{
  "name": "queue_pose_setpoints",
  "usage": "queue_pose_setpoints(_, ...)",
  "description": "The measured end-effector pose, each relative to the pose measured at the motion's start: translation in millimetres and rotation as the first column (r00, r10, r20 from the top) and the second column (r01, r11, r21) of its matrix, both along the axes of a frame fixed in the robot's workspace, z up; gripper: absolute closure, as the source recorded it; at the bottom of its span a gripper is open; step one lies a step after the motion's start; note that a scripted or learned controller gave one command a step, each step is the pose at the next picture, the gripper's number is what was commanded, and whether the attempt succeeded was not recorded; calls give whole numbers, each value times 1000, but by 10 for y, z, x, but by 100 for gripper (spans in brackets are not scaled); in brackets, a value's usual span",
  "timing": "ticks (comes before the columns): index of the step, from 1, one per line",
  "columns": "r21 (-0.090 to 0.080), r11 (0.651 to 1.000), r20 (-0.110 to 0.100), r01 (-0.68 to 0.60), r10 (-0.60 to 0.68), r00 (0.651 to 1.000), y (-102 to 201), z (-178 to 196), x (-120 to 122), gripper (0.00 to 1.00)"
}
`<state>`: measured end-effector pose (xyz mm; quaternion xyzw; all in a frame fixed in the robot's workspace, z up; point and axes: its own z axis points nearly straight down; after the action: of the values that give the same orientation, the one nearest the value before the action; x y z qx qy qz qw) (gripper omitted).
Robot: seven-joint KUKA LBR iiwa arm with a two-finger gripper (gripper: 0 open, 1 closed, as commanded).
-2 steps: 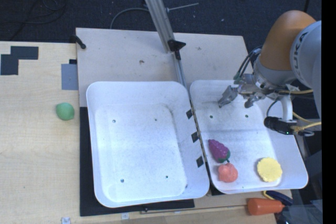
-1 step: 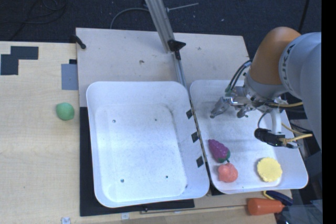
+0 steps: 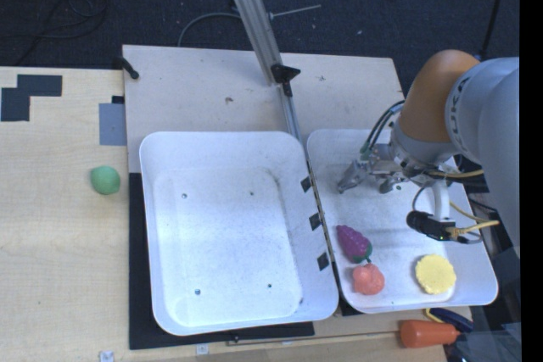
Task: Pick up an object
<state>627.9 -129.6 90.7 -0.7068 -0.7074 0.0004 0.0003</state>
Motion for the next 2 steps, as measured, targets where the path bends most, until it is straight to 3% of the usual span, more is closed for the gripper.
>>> queue_pose_setpoints(1,0,1000,2,1,-1,1000,-8,110,3,100)
queue_pose_setpoints(2,0,1000,3,3,-3,1000,-66,612,-81,100)
